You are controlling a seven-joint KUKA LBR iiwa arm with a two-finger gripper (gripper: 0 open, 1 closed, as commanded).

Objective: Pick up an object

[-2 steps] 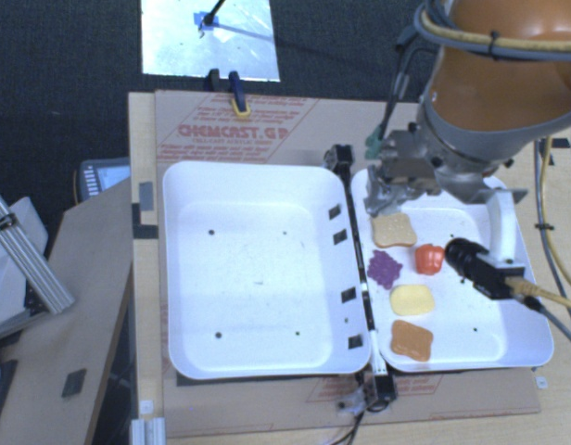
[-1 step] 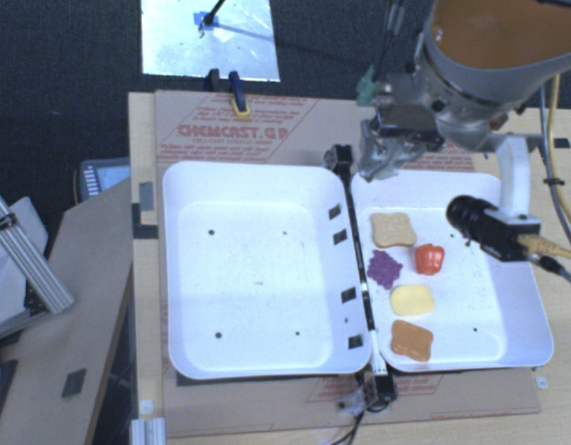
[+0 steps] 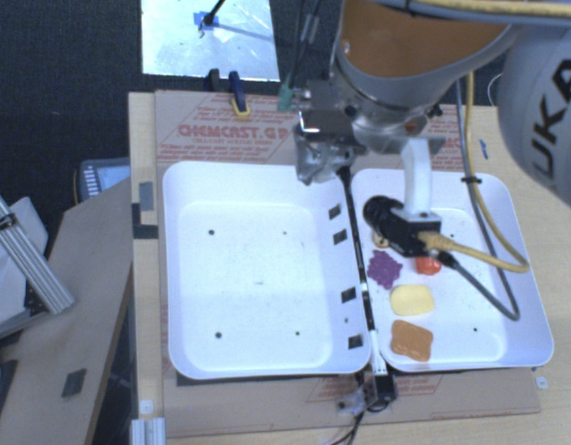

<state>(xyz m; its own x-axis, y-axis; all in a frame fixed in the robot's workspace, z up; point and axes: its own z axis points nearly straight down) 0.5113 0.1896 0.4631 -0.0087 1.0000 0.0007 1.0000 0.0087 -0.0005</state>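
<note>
Left bin [image 3: 248, 276]: white, shallow, resting on a printed cardboard sheet [image 3: 221, 130]. It lies left of the gripper and on the camera side of it.

Gripper [image 3: 321, 163]: grey metal, poised over the far end of the seam where the two bins meet, above the rims rather than over either floor. From this angle I cannot tell whether it is wide or narrow.

Candidate objects: four small pieces, all in the right bin [image 3: 494, 327]. All are right of the gripper, toward the camera from it, and grouped near the seam.
- Purple piece [image 3: 385, 268]: small and knobbly, like a grape bunch. It is the nearest of the four to the gripper and just beside the seam.
- Yellow piece [image 3: 412, 298]: pale, smooth, a rounded oblong. It is just past the purple one, farther from the gripper.
- Orange-brown piece [image 3: 412, 340]: flat, roughly square with soft corners. It is the farthest from the gripper, near the bin's front wall.
- Red piece [image 3: 427, 266]: small and glossy, just right of the purple one, not touching it.

Arm [image 3: 425, 26]: enters from the upper right, with a broad orange band above a grey wrist. The wrist points downward over the right bin's far edge, and the gripper hangs at its lower left.
</note>
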